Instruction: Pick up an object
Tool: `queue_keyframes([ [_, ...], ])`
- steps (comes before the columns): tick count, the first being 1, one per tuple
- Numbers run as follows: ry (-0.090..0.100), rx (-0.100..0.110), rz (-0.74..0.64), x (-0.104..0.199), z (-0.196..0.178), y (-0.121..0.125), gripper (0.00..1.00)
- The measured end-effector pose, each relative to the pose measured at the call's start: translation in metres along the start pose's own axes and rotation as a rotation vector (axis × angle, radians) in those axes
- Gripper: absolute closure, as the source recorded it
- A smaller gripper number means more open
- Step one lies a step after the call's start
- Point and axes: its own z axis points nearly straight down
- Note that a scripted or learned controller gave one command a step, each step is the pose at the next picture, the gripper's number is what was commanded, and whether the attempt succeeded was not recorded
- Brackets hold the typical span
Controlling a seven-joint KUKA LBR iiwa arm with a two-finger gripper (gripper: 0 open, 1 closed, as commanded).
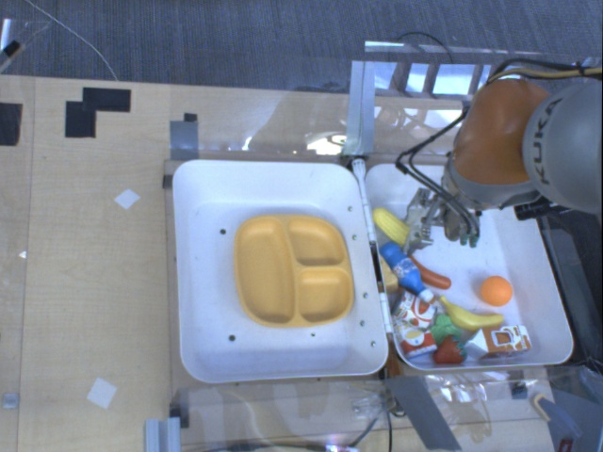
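Observation:
My gripper point(441, 230) hangs over the back part of the right bin point(546, 281), open, with nothing between its fingers. Just left of it lies a yellow corn-like piece point(389, 224). Below that are a blue bottle point(401, 267) and a red sausage point(434, 277). An orange ball point(496, 291) sits to the front right of the gripper. Toward the bin's front lie a banana point(471, 317), a strawberry point(450, 351), a small carton point(509, 341) and a printed packet point(415, 320).
The left bin point(203, 252) holds a yellow divided plate point(292, 269). A metal post point(360, 111) and frame stand behind the divider between the bins. The grey arm with its orange band point(495, 130) reaches in over the right bin's back right corner.

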Motion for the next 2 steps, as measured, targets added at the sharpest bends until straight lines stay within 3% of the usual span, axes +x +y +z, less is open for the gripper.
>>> queue_keyframes([
  [1,0.014,-0.001,0.365,0.001,-0.094,0.014,1.0],
  [2,0.008,-0.002,0.359,-0.001,-0.105,0.016,1.0],
])
